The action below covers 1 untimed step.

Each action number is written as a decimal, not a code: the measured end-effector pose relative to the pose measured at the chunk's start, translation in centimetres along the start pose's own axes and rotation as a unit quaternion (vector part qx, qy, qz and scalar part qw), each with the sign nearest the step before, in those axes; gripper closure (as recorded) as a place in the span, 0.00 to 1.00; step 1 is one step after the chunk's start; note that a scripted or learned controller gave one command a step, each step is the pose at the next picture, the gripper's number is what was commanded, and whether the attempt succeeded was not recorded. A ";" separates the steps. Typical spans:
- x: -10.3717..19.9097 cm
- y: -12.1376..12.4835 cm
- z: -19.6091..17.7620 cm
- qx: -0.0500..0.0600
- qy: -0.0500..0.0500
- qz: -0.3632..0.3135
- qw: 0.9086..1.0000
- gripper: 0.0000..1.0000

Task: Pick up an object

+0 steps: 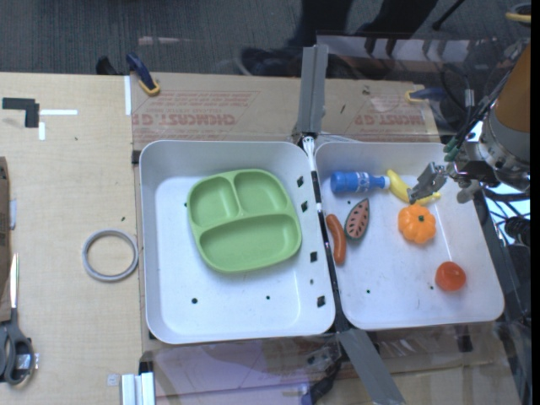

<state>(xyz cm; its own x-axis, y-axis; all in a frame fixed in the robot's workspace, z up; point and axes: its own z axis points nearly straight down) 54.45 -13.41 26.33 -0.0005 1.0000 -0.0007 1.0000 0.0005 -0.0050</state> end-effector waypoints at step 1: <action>-2.3 3.6 15.7 -0.001 0.000 0.001 1.000 0.00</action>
<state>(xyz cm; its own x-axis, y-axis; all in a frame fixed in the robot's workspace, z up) 58.01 -15.75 10.64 0.0025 1.0000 -0.0004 1.0000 -0.0025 -0.0022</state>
